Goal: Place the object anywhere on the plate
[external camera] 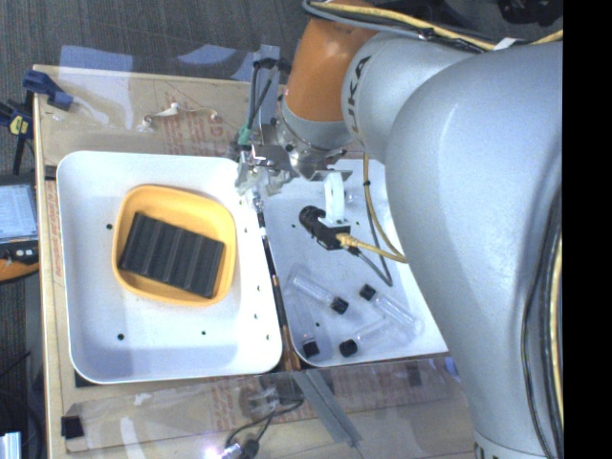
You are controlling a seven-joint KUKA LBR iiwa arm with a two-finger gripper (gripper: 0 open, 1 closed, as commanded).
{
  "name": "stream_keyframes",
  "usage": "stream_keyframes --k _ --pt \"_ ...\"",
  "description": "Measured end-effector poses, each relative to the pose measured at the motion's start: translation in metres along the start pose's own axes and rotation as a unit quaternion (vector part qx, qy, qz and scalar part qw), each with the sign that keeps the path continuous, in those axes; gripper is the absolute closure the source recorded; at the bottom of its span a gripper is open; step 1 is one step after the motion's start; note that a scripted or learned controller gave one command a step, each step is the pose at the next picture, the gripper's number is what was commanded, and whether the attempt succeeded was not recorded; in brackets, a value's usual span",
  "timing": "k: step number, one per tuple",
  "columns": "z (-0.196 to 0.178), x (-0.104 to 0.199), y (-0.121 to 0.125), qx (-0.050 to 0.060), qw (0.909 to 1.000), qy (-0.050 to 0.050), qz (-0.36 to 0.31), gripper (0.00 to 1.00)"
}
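A yellow plate sits in the left white bin. A dark ribbed block lies flat on the plate, filling most of it. My gripper hangs over the divider between the two bins, near their far edge, just right of the plate's upper right corner. It is apart from the block, and nothing shows in its grasp. The grey arm with its orange band reaches in from the right above it.
In the right bin lie several clear tubes with black caps, mostly toward the near edge. A black fitting with a cable and a white piece hang over that bin. The arm's bulk covers the right side.
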State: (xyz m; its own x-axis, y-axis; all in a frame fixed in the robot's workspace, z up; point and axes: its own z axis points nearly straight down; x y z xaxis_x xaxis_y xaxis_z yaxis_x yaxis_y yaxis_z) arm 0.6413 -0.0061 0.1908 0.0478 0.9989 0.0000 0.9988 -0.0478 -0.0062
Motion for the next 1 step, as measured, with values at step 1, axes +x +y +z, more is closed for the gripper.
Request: stream_keyframes --k 1 --pt "0.0 -0.0001 0.0 0.0 1.0 0.0 0.0 0.0"
